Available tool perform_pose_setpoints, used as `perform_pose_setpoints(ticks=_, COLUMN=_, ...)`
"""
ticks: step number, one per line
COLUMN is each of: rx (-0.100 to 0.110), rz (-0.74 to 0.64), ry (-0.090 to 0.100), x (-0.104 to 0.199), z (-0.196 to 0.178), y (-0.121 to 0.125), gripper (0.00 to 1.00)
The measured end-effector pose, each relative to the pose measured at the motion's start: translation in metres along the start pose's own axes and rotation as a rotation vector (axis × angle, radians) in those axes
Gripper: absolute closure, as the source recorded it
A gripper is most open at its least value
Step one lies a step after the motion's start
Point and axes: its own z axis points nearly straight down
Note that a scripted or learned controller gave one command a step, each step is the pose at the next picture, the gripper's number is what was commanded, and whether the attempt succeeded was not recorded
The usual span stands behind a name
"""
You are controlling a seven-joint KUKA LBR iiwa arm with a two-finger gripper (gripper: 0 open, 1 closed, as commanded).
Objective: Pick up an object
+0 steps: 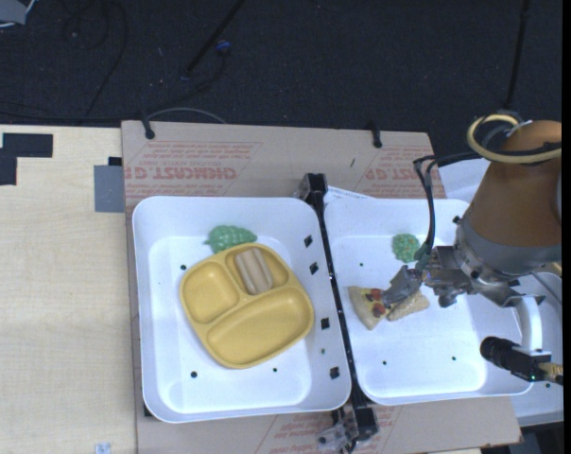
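Right bin (456, 372): we see the claw (399, 294) down on the pizza slice (380, 306), broccoli (406, 246) at 12 o'clock; finger state unclear.

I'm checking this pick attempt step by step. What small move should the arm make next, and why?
Probably a short, slow lift straight up. The claw sits low on the pizza slice in the right bin, clear of the green broccoli piece. Raising it a little would show whether the slice comes along.
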Motion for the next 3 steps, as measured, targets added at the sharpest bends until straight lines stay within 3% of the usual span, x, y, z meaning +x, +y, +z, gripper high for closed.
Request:
perform_pose_setpoints(ticks=1, rx=-0.011, rz=-0.002, ry=-0.001, x=0.000, z=-0.006, y=0.002, gripper=0.00)
perform_pose_setpoints(ticks=3, rx=-0.007, rz=-0.001, ry=-0.001, x=0.001, z=0.088, y=0.013, gripper=0.00)
